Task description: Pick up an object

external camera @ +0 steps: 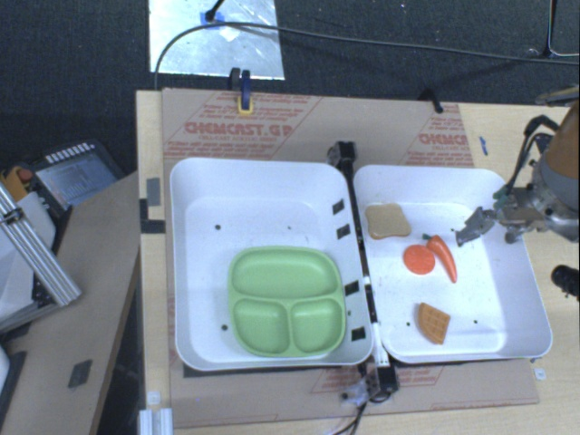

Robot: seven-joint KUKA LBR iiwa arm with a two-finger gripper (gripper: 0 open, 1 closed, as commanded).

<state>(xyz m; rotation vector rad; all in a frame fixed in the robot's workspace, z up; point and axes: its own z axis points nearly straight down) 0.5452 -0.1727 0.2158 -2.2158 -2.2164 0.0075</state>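
Hand [473, 227] over the right bin [521, 333], near its right wall, reaching in from the right. Dark fingertips point left toward the toy foods. Too small and too dark to say whether the fingers are parted or closed; cannot tell. Nothing visibly between them, nothing visibly touched.

Nearest item: orange carrot [442, 256], lying at a slant just left of and below the hand. Touching or almost touching it on the left, a flat red-orange round slice [419, 259]. Tan bread slice [388, 220] further left, near the divider wall. Waffle-like wedge [433, 322] toward the near edge, apart from the rest.

Judgement on the step: approach, grasp not yet made. The carrot looks the likeliest target. To do it well, come down centred on its body with the fingers across the narrow width, not along its length. Keep off the round slice beside it, or a finger may land on that and push both away. The flat pieces look harder to get under.

Left bin [195, 243] holds a green divided plate [286, 299]. Both bins sit on a cardboard sheet [272, 125] on the desk.
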